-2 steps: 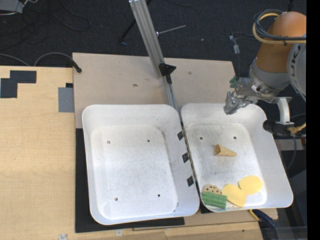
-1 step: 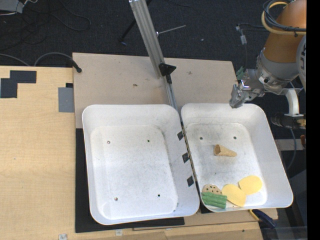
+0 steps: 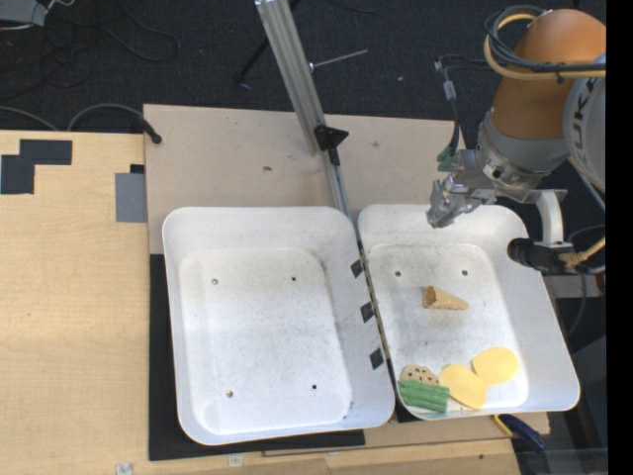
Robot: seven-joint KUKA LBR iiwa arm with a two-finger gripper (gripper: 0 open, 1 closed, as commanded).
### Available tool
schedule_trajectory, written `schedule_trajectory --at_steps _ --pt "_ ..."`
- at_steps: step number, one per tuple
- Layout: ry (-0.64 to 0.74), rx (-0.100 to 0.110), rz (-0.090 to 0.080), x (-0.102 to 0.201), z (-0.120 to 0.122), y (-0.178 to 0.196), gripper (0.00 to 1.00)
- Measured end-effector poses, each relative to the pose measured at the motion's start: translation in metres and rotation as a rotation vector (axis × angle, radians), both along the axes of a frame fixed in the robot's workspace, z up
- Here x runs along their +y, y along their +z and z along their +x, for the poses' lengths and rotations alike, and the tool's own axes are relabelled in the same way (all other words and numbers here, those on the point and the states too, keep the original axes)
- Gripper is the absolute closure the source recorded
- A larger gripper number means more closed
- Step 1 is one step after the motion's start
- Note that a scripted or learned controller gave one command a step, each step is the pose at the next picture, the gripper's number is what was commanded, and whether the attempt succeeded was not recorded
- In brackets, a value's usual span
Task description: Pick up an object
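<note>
In the right bin [image 3: 534, 295] a tan wedge-shaped piece [image 3: 444, 300] lies near the middle. At the bin's front edge sit two yellow round pieces [image 3: 482, 375], a green ridged piece [image 3: 424, 395] and a small brown dotted cookie [image 3: 419, 374]. My gripper [image 3: 444, 209] hangs above the far rim of the right bin, well behind the tan wedge, with nothing seen between its fingers. Its fingertips are too small and dark to read.
The left bin [image 3: 262, 325] stands beside the right one, with black clips along the shared rim. A slanted aluminium rail [image 3: 302, 87] rises behind the bins. A wooden bench top [image 3: 69, 295] lies at the left.
</note>
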State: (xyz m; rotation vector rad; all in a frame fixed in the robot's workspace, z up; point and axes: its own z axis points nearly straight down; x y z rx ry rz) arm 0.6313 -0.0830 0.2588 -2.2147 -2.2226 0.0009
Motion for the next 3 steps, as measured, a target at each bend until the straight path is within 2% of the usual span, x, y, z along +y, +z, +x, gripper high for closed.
schedule_trajectory --at_steps 2,3 --pt "0.000 0.002 0.000 0.101 -0.041 0.001 1.00" --pt "-0.001 0.004 -0.001 0.139 -0.060 -0.022 1.00"
